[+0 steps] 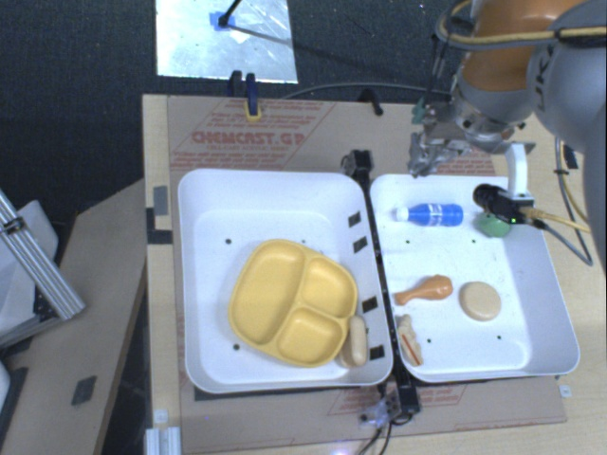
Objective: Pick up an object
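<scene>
**Gripper above the far edge of the right bin, nothing between its fingers**

The gripper [424, 164] hangs over the far rim of the right bin [541, 282], under the grey wrist and the orange band of the arm [512, 27]. Its two fingers point down and stand a little apart, with only a narrow gap, and no object is between them.

Just below the gripper in the view, inside the right bin, a small plastic bottle [432, 214] with a blue label lies on its side. To the right of the bottle, a green object [493, 223] sits at the bin's far right part, partly hidden by a black piece. Nearer to the camera lie a toy chicken drumstick [427, 290] and, beside it, a round beige disc [481, 300]. At the near left corner of this bin is a small striped piece like bacon [409, 339].

The left bin [204, 254] holds a yellow divided plate [292, 300]. A pale oblong object [356, 341] touches the plate's near right edge.
</scene>
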You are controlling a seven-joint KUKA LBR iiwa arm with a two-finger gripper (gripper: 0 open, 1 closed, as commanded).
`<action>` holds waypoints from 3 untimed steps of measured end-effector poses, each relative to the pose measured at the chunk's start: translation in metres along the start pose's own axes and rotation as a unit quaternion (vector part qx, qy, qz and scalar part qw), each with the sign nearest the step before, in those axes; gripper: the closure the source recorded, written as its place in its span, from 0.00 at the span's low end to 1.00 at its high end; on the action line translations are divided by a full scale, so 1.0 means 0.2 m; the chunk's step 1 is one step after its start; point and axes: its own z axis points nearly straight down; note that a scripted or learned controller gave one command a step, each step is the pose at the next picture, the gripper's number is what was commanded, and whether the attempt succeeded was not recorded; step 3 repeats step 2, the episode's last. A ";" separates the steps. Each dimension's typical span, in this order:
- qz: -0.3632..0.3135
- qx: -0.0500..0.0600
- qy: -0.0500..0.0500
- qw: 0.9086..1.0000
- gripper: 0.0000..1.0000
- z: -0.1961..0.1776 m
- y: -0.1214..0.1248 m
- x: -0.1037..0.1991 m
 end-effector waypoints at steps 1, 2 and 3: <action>0.000 0.001 0.000 1.000 1.00 0.03 -0.06 0.26; 0.000 0.001 0.000 1.000 1.00 0.12 -0.10 0.55; 0.000 0.001 0.000 1.000 1.00 0.12 -0.10 0.55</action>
